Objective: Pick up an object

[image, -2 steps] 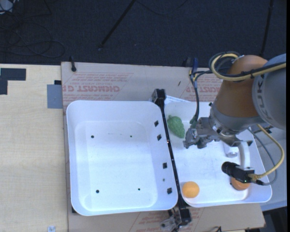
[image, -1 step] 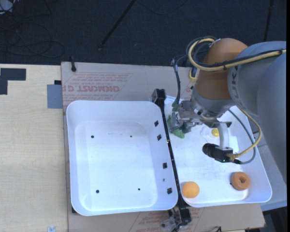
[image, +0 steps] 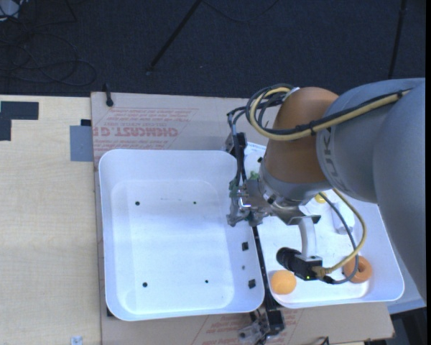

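The hand (image: 238,213) stood low at the line where the two white bins met, over the left rim of the right bin (image: 389,284) and just beside the right wall of the left bin (image: 111,192); whether it was wide or narrow I could not tell, because the wrist covered it from above. The grey arm (image: 388,142), with its orange band (image: 302,139), reached in from the right of the view and hid a large part of the right bin.

An orange ball (image: 282,282) lay in the right bin, in the corner near the lower edge of the view and close to the wall that faced the left bin; it was apart from the hand, lower in the view and a little to the right of it, and the hand did not touch it. A second orange thing (image: 360,270), rounded and partly hidden by the robot, lay in the same bin further to the right, near the same lower wall; it was well apart from the hand, and the ball lay between the two.

The floor of the left bin showed a few small dark dots. Both bins rested on a cardboard sheet (image: 154,124) with red print; the sheet lay on the pale wooden surface (image: 36,221).
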Tool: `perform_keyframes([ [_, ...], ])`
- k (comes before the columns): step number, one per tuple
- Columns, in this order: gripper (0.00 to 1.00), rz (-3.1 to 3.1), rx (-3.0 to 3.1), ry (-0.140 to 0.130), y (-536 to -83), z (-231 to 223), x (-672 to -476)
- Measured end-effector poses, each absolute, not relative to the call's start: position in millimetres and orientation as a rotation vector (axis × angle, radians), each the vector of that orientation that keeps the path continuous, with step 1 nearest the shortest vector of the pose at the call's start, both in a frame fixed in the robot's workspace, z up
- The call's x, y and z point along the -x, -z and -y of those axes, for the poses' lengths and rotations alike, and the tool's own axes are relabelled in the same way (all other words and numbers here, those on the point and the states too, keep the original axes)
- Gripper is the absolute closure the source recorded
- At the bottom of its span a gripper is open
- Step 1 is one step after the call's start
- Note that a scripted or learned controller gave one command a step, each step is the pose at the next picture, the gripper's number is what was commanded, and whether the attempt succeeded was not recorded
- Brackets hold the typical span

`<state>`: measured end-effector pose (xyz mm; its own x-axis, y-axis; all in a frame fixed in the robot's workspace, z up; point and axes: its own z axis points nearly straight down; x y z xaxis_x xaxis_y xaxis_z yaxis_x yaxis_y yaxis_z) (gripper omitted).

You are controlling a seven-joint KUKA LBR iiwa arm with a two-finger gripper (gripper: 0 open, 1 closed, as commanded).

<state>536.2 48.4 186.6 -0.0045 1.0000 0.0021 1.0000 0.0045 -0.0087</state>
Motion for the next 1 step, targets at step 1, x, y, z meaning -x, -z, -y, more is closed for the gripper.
perform_keyframes([
  [1, 1.0, 2.224, 2.222, 0.005, -251.8, -51.0, -571.5],
])
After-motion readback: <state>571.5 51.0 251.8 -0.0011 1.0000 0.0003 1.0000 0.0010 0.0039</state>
